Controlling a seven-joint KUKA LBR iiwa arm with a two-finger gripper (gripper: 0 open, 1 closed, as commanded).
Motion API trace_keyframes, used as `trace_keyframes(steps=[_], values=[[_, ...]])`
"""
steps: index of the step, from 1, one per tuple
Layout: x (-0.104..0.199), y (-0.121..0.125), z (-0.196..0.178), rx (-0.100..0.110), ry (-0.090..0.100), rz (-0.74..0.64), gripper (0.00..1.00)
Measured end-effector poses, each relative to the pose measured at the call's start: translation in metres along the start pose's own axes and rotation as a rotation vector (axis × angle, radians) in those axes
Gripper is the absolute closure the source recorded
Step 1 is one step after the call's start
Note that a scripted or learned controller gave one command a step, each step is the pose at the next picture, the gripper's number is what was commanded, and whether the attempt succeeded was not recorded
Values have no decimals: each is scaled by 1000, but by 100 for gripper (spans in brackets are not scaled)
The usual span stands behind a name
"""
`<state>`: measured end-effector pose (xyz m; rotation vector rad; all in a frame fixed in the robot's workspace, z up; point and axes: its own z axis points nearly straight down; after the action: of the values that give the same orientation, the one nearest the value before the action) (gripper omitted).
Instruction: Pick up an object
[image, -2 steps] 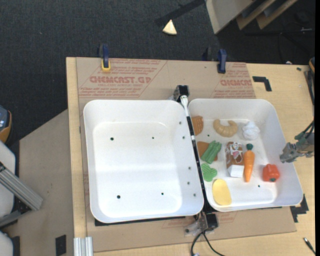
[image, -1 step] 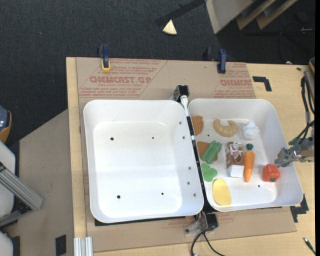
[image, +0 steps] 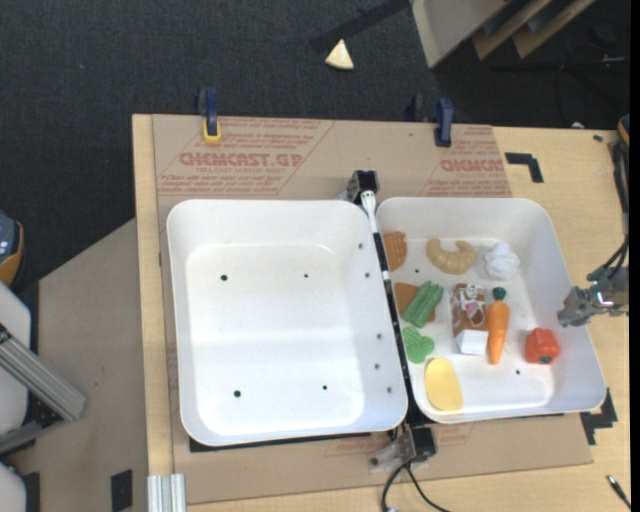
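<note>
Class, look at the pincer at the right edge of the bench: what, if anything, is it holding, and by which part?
Nothing is held. The pincer sits at the right bin's outer rim with no object in it; the nearest item, the red pepper, lies apart in the bin.

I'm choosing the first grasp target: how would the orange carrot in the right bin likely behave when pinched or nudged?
The carrot looks like moulded plastic, so probably stiff and light. Its tapered, rounded body may roll or slip from the fingers. It lies against the brown packet, which could shift when it moves.
</note>
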<state>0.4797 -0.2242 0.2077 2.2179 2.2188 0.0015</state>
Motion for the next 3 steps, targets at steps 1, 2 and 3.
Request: trace_keyframes(steps=[1, 2, 3], values=[[0, 0, -2, 1, 0, 0, 100], [0, 0, -5, 1, 0, 0, 100], [0, 0, -19, 0, 0, 0, 100]])
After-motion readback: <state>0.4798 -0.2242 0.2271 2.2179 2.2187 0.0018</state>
